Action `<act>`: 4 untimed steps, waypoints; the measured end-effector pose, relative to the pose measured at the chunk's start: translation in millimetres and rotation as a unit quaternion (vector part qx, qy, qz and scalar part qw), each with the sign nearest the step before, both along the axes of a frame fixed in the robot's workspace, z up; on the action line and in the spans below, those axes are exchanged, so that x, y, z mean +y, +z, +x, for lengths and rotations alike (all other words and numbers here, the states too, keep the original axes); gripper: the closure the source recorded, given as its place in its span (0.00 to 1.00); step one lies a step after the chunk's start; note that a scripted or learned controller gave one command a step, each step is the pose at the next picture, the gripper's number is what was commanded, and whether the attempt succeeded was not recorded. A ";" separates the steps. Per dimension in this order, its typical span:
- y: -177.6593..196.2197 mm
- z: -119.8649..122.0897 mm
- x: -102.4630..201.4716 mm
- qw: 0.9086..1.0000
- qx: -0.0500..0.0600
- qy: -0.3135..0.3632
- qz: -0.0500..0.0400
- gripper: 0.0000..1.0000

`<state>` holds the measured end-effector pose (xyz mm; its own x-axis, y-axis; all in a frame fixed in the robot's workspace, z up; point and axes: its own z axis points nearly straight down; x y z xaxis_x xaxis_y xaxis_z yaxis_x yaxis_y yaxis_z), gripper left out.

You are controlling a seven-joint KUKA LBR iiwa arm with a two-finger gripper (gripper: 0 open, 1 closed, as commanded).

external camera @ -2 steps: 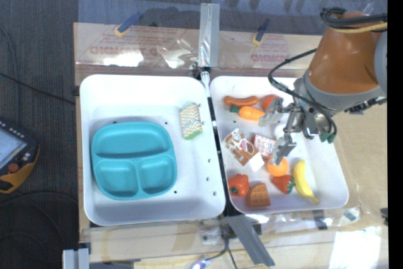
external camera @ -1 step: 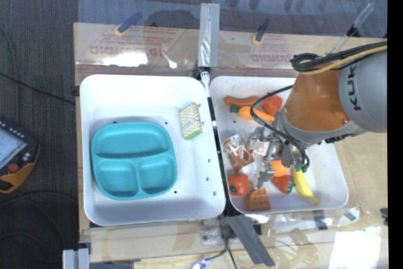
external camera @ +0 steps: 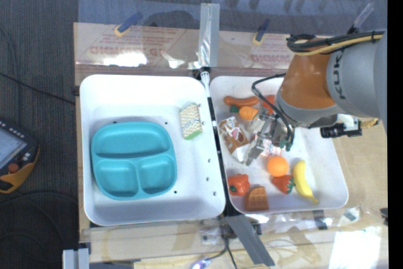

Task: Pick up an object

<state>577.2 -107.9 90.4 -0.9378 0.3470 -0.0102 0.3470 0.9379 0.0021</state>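
My gripper (external camera: 263,145) is down in the right bin (external camera: 330,164), at the middle, below the arm's orange band. It hovers over or touches a crinkled clear packet (external camera: 232,133) to its left. An orange ball (external camera: 277,165) lies just below it. Around it are a carrot (external camera: 241,100), a small orange piece (external camera: 248,113), a banana (external camera: 305,180), a red pepper (external camera: 238,184), a brown toast-like piece (external camera: 257,198) and a small red fruit (external camera: 284,183). The wrist hides whatever lies right under it.
The left bin (external camera: 94,91) holds a teal divided plate (external camera: 133,158) and a yellow-green sponge (external camera: 190,121) near its right wall. A ridge (external camera: 216,135) separates the two bins. A handheld controller (external camera: 14,157) lies at the far left, off the bench.
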 end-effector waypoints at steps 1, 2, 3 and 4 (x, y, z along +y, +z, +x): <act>7.2 46.9 -3.9 0.997 0.025 -0.067 0.000 0.00; 4.5 44.0 -0.2 0.997 0.012 -0.071 -0.005 0.00; 4.5 35.4 2.4 0.995 -0.001 -0.095 -0.004 0.00; 1.3 -22.8 0.1 0.994 -0.005 -0.106 -0.001 0.00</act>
